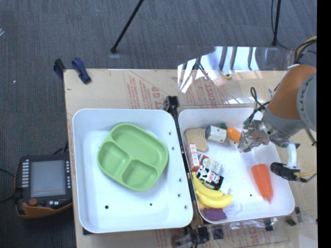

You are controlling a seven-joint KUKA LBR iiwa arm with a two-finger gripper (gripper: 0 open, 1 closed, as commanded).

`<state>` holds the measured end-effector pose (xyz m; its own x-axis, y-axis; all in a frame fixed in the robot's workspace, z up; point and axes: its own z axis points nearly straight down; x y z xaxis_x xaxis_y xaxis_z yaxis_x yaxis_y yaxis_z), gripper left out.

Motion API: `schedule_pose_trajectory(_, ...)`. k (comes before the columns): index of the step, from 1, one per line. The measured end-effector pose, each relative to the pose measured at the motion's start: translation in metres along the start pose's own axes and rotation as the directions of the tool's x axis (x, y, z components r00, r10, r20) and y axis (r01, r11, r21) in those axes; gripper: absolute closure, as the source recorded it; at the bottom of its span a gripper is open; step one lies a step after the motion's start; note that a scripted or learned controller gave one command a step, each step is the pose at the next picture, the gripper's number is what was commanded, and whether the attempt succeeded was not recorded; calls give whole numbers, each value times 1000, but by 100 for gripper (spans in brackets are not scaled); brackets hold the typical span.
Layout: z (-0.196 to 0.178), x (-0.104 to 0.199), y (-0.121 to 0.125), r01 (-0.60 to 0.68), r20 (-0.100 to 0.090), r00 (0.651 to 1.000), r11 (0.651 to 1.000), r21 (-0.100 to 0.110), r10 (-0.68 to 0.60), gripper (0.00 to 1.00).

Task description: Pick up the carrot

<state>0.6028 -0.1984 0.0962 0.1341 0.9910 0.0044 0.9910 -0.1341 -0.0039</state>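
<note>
- The hand [249,141] is a dark, blurred cluster over the right bin [235,115]; I cannot tell how it is set or whether anything is in it.
- A small orange thing [234,134] lies just left of the hand; what it is cannot be made out.
- A white cylinder [217,133] with a green end lies next to that orange thing, its label too small to read.
- The purple item [215,214] at the bin's near edge is partly hidden under the bananas [212,194].
- The arm [289,105] enters from the right, its orange band above the grey wrist, and it bends down and leftward into the far right part of the right bin; its upper part is cut off at the frame edge.
- The carrot [262,182] lies on the floor of the right bin near its right wall, thick end toward the far side, tip pointing toward the near edge, below and right of the hand and apart from it.
- A tan bread slice [196,138], a small red packet [194,156] and a black-and-white carton [209,172] lie along the left side of the right bin.
- The left bin [88,190] holds a green divided plate [133,156].
- Both bins rest on the brown surface [129,84].
</note>
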Motion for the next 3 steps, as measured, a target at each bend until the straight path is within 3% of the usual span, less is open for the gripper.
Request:
schedule_pose_trajectory(1, -68, 24, 40, -214, 3, 977, 977, -7, 214, 100)
schedule_pose_trajectory(2, -76, 25, 40, -210, 5, 978, 978, -3, 210, 100)
schedule_pose_trajectory(3, -131, 23, 23, -145, 4, 989, 989, -8, 145, 100)
